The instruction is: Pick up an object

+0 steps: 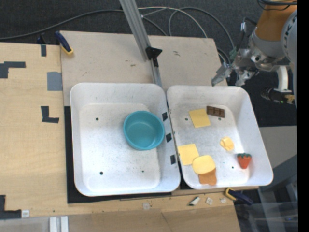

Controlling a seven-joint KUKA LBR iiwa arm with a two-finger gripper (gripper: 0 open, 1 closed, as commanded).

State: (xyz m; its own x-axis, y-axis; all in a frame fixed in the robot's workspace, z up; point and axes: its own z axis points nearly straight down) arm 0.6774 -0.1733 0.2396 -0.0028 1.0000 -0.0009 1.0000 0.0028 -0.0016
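Note:
My gripper (231, 77) hangs at the back edge of the right bin (258, 129), fingers spread open with nothing between them. In that bin lie a brown chocolate bar (216, 112), a yellow cheese slice (199, 118), a small yellow piece (227, 143), a red strawberry (244, 160), a second yellow square (188, 153) and a yellow round piece (204, 164) resting on an orange-brown one (208, 179). A teal bowl (143, 129) stands upright in the left bin (87, 129). The gripper is above and behind all the right bin's items, nearest the chocolate bar.
A grey metal post (137, 23) slants up from between the bins at the back. Cables (193, 18) loop over the dark floor behind the bench. A blue-and-yellow clamp (63, 42) sits at the board's back left corner, another (236, 195) by the front right.

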